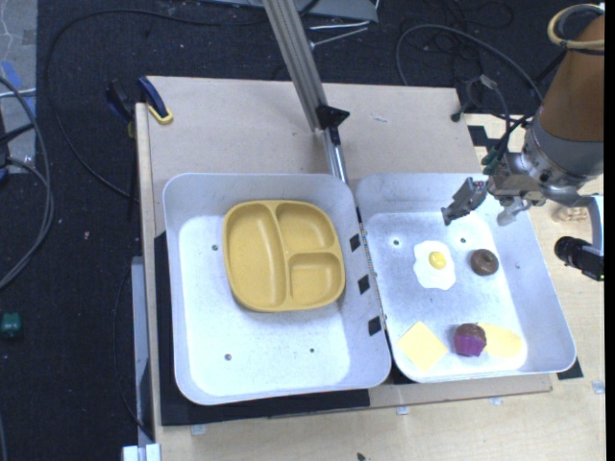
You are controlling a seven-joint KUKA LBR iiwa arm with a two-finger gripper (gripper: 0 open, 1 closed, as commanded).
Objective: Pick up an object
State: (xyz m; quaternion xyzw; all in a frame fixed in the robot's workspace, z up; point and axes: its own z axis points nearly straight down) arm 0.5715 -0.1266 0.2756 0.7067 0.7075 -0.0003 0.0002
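The right bin (538, 286) holds a toy fried egg (434, 264), a brown chocolate donut (483, 262), a yellow cheese slice (423, 345), a purple round piece (469, 339) and a pale yellow piece (504, 343). My gripper (485, 203) hangs above the bin's far edge, up and to the right of the egg, open, with one finger (463, 201) spread left and the other finger (509, 208) right. Nothing sits between them.
The left bin (192, 353) carries a yellow divided plate (283, 254). A slanted metal pole (298, 51) runs down to the gap between the bins. Cables lie on the dark floor around the bench (231, 123).
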